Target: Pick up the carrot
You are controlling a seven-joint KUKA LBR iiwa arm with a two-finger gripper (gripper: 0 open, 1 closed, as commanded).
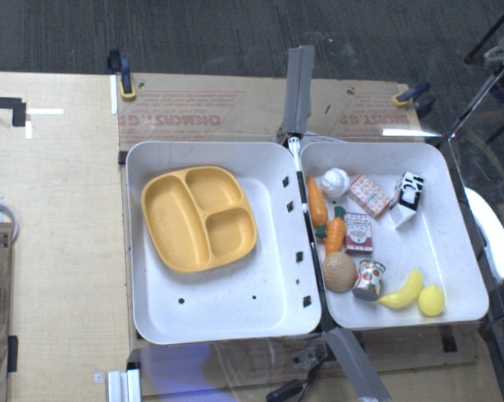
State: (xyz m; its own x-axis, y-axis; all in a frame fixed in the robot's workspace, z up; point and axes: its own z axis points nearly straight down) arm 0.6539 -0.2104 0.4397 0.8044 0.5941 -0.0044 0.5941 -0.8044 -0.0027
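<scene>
Right bin (453, 249): the carrot (335, 234) lies near its left wall, touching a longer orange piece (317, 201), possibly a second carrot, with a red box (357, 233) just beside. Risks: crowded grasp, wrong item lifted. Gripper state cannot be told.

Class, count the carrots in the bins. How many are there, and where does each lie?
2. One carrot lies along the right bin's left wall; the second carrot lies just right of it, lower down. None seems hidden.
</scene>
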